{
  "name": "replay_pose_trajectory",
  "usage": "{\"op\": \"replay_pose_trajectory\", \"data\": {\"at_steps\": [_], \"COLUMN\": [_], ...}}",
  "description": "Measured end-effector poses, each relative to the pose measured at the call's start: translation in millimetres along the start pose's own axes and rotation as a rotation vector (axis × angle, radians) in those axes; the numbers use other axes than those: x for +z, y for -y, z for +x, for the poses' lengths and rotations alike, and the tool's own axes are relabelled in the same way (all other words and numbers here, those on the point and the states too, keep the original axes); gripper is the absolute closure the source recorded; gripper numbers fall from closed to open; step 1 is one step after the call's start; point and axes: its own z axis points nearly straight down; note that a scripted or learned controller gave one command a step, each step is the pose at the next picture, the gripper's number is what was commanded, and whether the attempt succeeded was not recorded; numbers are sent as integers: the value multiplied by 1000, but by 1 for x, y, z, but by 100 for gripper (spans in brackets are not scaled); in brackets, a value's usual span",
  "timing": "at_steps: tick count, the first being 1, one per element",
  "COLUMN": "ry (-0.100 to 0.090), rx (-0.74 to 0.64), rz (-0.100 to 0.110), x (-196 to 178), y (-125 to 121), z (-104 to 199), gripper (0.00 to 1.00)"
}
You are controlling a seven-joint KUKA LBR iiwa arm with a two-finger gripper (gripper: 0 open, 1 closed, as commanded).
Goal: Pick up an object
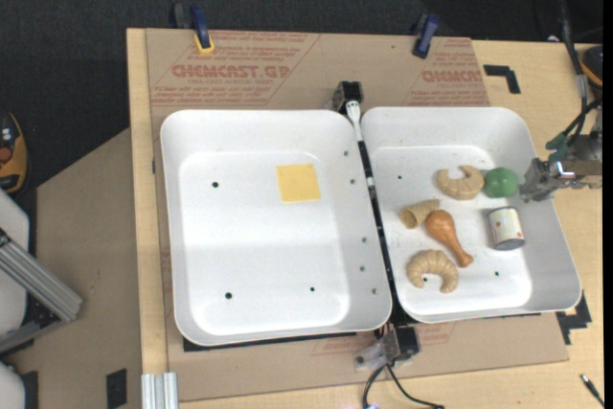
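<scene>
Two bins [192,206] sit mid-frame; the left holds a yellow square [298,183], the right croissants [433,269], a drumstick [447,234], a green ball [500,182]. Gripper [548,175] hovers at right edge beside the ball, jaws unreadable from here.

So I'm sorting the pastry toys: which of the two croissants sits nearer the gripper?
The upper croissant, touching the green ball, is nearer the gripper at the right bin's edge. The other croissant lies lower, below the drumstick.
</scene>
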Motion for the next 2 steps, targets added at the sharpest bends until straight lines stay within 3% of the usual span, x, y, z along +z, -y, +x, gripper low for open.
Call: {"op": "replay_pose_trajectory", "data": {"at_steps": [2], "ry": [4], "rx": [-1], "rz": [-6], "x": [-20], "y": [-2], "z": [0], "gripper": [100]}}
